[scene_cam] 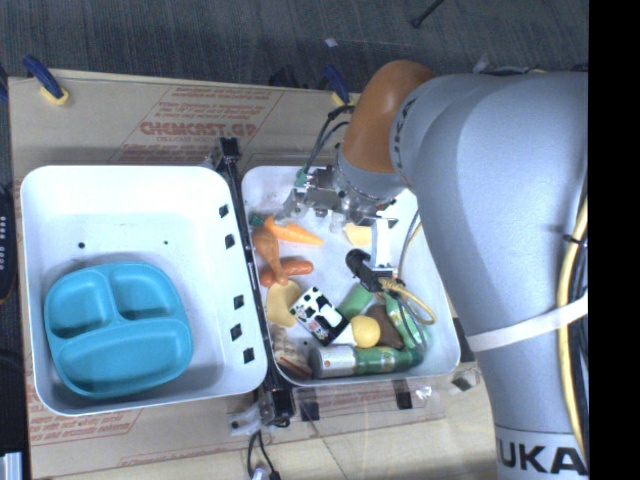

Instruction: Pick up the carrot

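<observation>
Carrot [297, 234]: smooth orange plastic cone in right bin [440, 308]. Gripper [318, 200] above it; jaw state can't tell.

A blue sectioned tray [118, 325] lies in the left white bin [120, 193] toward seven o'clock, while the right bin [440, 313] holds a black-and-white cow-patterned toy [318, 314], a lemon [366, 332], and a green bottle [365, 359] at six o'clock.

Right bin [440, 313]: carrot [296, 234], sausage [287, 266], lemon [366, 332], can [335, 360], gripper [322, 200] above. Left bin [120, 193]: blue tray [118, 324].
</observation>
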Tool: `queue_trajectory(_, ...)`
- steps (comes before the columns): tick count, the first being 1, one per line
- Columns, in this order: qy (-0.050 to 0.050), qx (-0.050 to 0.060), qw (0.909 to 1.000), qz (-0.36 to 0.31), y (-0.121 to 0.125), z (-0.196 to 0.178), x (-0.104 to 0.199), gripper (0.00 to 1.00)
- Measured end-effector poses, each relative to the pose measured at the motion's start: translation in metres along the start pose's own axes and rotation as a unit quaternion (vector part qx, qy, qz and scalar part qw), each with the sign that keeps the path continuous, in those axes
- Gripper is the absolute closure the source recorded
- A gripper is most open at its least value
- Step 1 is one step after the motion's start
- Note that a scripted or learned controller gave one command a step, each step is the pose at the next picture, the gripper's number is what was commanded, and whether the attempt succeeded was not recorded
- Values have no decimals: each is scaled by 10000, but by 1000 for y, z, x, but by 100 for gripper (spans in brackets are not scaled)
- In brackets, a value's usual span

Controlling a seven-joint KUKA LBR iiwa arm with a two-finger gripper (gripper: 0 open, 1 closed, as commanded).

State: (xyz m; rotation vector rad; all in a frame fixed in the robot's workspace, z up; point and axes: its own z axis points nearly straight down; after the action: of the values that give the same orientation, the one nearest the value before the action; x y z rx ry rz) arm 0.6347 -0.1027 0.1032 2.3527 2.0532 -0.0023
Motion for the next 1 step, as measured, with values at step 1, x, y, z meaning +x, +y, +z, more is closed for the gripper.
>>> queue_trajectory(1, 62, -10, 9946, 1035, -21, 0, 3, 0)
